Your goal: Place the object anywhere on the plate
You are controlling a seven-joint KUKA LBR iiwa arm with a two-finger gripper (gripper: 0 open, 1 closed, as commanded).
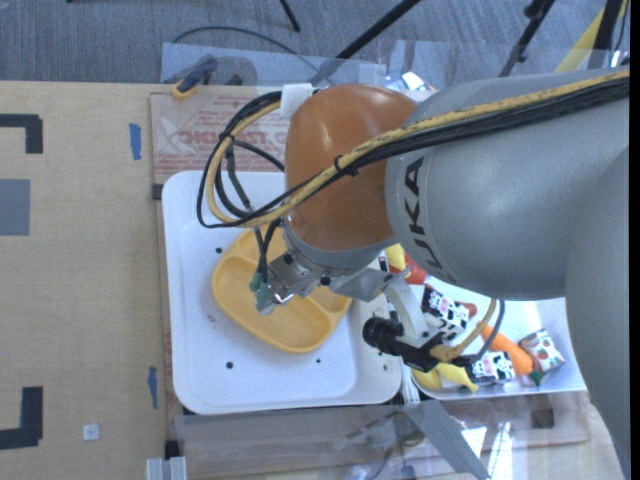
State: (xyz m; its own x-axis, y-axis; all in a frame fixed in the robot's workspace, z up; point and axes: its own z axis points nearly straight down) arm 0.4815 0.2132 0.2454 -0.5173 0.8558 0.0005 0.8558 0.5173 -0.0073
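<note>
The yellow plate [250,303] lies in the left of the 2 bins [190,268], and no object is visible on its bare part, so the placing looks not yet done. The toys [480,353] lie in the right bin. The arm [480,168] hangs over the plate, its wrist hiding the gripper [270,293]; the state of the jaws cannot be told.

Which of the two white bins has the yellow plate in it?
The left bin holds the yellow plate. The right bin holds a jumble of small toys instead, partly hidden under the arm.
</note>
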